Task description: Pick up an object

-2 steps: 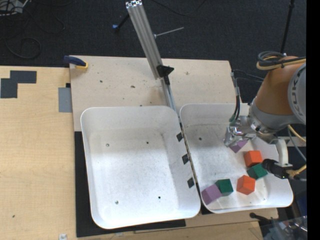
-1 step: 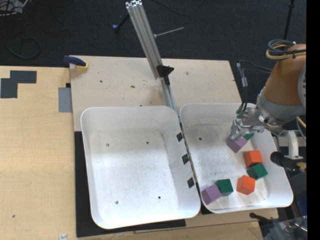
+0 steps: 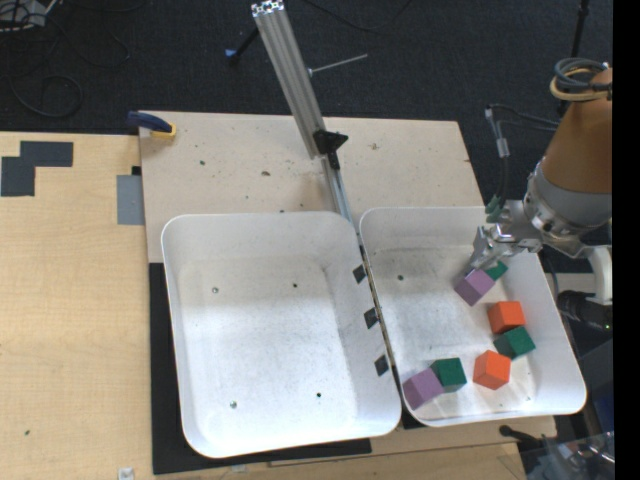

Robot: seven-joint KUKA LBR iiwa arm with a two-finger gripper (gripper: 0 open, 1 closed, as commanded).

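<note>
We see two white bins (image 3: 270,230), speckled dark. In the right bin (image 3: 560,388) lie two purple blocks (image 3: 476,286), two orange blocks (image 3: 506,316) and two green blocks (image 3: 516,343).

You have no readable text, label, brand, number or sign anywhere here, not on the bins, blocks, arm or worktop.

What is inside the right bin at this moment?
The right bin holds two purple blocks, two orange, two green. The tool covers the upper purple block's top edge.
</note>
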